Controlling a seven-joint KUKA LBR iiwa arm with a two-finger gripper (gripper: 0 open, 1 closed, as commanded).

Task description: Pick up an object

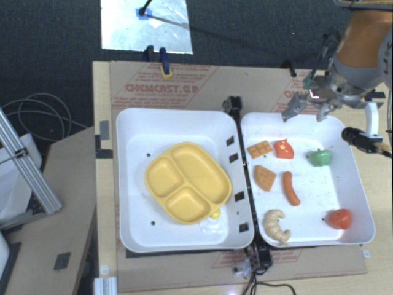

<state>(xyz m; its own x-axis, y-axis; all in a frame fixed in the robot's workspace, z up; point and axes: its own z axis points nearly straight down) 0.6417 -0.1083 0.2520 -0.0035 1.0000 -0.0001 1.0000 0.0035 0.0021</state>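
Gripper (309,107) hovering open, nothing between fingers, above far edge of right bin (353,165). Sausage (291,188) lying mid-bin, long axis running near-far. Sitting around it: croissant (276,225), tomato (338,218), green pepper (319,157). Left bin (132,165) holding yellow divided plate (188,182).

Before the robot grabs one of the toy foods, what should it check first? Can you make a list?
1. Gripper has open jaws with nothing between them: ok.
2. Gripper is above a toy: not ok; it hangs over the right bin's far rim.
3. Toys lie apart, not piled: ok; sausage, croissant and tomato have gaps.
4. Green pepper has room for jaws: ok.
5. Yellow tray is out of the way: ok; it's in the left bin.
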